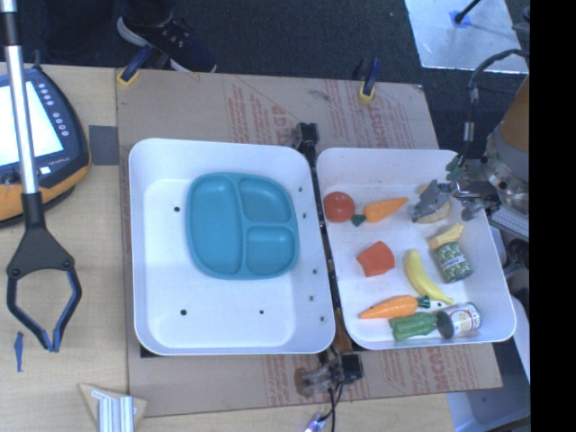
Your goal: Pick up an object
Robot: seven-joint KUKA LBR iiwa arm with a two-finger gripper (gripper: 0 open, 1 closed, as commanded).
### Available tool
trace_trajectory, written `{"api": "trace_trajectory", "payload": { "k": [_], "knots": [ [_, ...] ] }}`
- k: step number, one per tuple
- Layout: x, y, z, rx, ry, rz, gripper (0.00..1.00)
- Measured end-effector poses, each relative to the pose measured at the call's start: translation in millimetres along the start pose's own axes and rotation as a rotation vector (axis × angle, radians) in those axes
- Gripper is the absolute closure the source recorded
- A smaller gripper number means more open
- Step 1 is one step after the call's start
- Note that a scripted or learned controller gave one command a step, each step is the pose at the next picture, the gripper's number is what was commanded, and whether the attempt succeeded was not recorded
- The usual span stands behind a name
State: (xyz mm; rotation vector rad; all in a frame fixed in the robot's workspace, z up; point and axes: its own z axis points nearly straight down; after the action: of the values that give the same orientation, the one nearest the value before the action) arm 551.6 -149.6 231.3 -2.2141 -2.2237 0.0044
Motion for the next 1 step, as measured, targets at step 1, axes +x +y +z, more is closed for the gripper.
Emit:
{"api": "trace_trajectory", "payload": {
  "k": [1],
  "knots": [
    [13.1,-72.2,136.4,-0.01,-0.002,-0.002,0.0]
  ]
}}
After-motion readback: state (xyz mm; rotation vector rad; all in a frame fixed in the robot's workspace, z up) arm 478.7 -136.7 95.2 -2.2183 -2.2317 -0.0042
